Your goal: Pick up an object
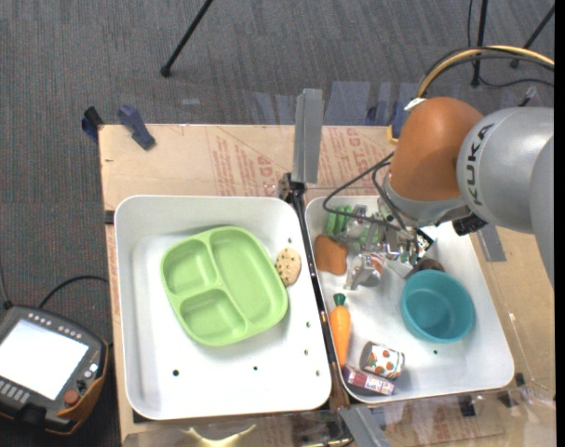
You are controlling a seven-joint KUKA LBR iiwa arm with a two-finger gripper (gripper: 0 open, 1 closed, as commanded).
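My gripper (368, 270) hangs low over the right bin (487, 343), near its upper left part, under the orange wrist band. Just left of it lies a brown rounded item (329, 254). A green item (340, 220) rests by the bin's far wall. An orange carrot (340, 331) lies along the bin's left wall. A teal bowl (437, 306) sits to the right of the gripper. A small printed can (382, 359) and a dark red item (368, 380) lie at the bin's near edge.
The left bin (142, 361) holds a green divided plate (224, 284) and a cookie (288, 266) by its right wall. A grey post (308, 138) stands behind the bins. A teach pendant (35, 366) lies on the floor at the lower left.
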